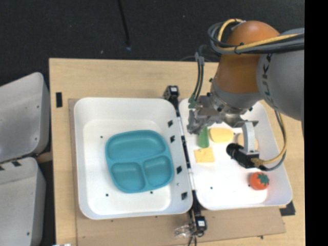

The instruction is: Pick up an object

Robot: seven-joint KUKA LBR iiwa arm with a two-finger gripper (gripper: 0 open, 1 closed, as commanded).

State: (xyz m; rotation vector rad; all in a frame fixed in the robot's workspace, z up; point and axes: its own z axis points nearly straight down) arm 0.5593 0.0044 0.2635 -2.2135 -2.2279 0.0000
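Observation:
In the right bin (230,193) lie a green piece (203,137), a pale yellow rounded piece (221,135), a yellow cheese wedge (204,155) and a red tomato (259,181). My gripper (201,123) hangs low over the bin's upper left part, right above the green piece and beside the pale yellow one. The wrist hides its fingertips, and nothing can be seen held between them.
The left bin (92,117) holds a teal divided plate (138,160). A ridge with black clips (182,142) separates the two bins. The arm's bulk covers the right bin's far side. Bare white floor lies at the right bin's front.

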